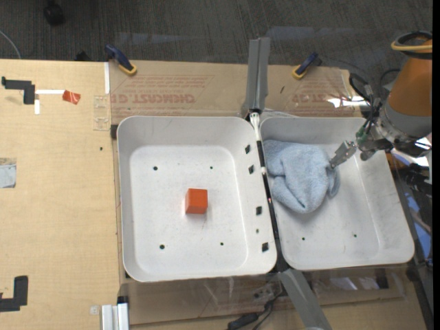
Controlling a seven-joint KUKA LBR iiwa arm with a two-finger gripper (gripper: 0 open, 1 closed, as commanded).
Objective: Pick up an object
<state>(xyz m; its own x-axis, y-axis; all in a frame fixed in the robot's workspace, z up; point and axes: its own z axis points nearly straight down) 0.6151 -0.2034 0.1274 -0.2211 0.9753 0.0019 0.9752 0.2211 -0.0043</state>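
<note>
Your claw (335,162) sits at the right edge of the light blue towel (300,177), down low in the right bin (385,246), coming in from about 2 o'clock; the thin fingers point toward 8 o'clock and their tips touch or nearly touch the cloth, but you can't tell whether they are spread or pinched, too small and blurred against the towel. No cloth visibly between them, so no hold to report. Behind the claw, your arm (409,91) with its orange band enters at 3 o'clock of the view, upper right, with cables around the wrist. The towel is bunched in a heap in the left half of the right bin, against the wall it shares with the other bin, toward 10 o'clock of that bin's floor. The left bin (137,253) touches the right one along the middle divider; in it a small orange-red block (196,201) stands alone, near the bin's centre, slightly toward 6 o'clock, well apart from your claw and the towel. Both bins rest on a cardboard sheet (179,91) on the desk, held at 12 o'clock by two clamps with blue and yellow grips (121,59) (305,65). At 9 o'clock lies a wooden board (55,205) with black brackets and a small red tag (71,97) near its top. Dark carpet (172,12) runs along the far edge at 12 o'clock.
</note>
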